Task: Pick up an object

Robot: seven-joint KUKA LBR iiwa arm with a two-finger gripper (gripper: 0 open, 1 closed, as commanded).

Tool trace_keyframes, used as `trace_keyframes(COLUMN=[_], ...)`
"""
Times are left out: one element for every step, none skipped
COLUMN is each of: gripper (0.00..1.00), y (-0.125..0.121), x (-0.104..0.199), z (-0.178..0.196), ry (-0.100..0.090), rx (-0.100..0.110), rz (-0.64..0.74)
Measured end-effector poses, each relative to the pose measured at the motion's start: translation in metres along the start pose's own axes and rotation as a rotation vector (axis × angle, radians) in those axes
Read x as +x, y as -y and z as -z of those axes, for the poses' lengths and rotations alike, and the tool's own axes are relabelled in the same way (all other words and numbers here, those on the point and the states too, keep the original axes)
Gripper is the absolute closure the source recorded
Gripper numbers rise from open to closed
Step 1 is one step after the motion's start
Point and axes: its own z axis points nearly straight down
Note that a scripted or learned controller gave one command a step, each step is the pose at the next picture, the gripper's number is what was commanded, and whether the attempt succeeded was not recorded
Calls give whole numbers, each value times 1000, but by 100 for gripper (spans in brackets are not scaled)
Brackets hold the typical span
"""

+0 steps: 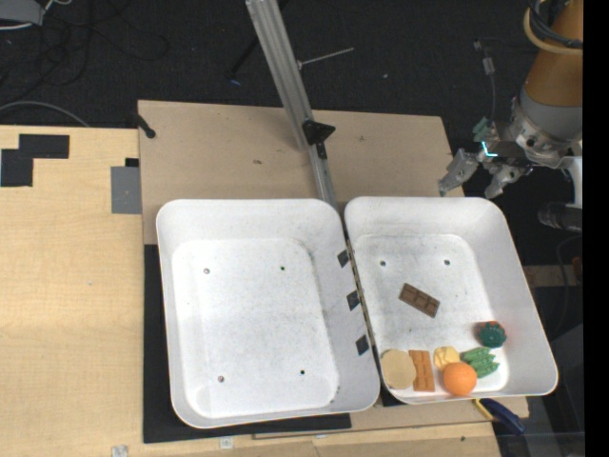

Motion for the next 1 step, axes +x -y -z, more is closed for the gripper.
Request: trace_keyframes(gripper=[0], y=[-1], x=[0], z=[3], ry=[1], rx=[-4], rz=[4])
